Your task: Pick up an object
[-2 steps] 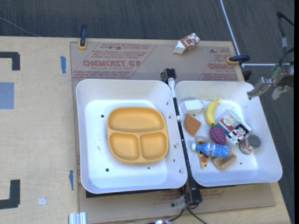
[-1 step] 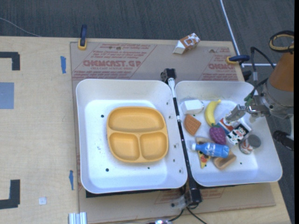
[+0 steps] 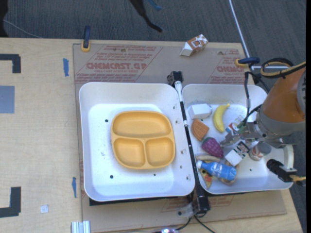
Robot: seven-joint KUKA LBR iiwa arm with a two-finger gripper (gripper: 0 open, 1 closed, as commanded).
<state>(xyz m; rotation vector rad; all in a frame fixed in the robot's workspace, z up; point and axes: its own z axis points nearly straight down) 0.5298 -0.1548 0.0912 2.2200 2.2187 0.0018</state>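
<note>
The objects to be picked are heaped in the right bin [image 3: 257, 181], which suggests it serves as the source; among them a banana [image 3: 220, 117], a white block [image 3: 199, 111], a brown wedge-shaped piece [image 3: 199, 129], a purple bunch of grapes [image 3: 212, 146] and a blue packet [image 3: 218, 170] can be made out, lying close together, some touching; the left bin [image 3: 92, 144] carries a yellow divided tray [image 3: 143, 139] laid flat in its middle, presumably kept as the place where things are to be set down; the arm [image 3: 284, 108] is brought in from the right and is bent low over the right bin, so that the pincer [image 3: 236, 139] is placed among the objects just right of the grapes and below the banana; whether it is open or closed cannot be told, and nothing can be seen to be held by it; a small white piece [image 3: 233, 157] lies just beneath it and may be the target, though that is only a judgement; both bins are set side by side on a brown cardboard sheet [image 3: 126, 67] laid on a pale wooden worktop [image 3: 36, 130] marked with black and blue tape; a small carton [image 3: 194, 45] lies at the cardboard's far edge; beyond it a dark carpeted floor [image 3: 194, 8] is seen, crossed by a white cable [image 3: 235, 16].
</note>
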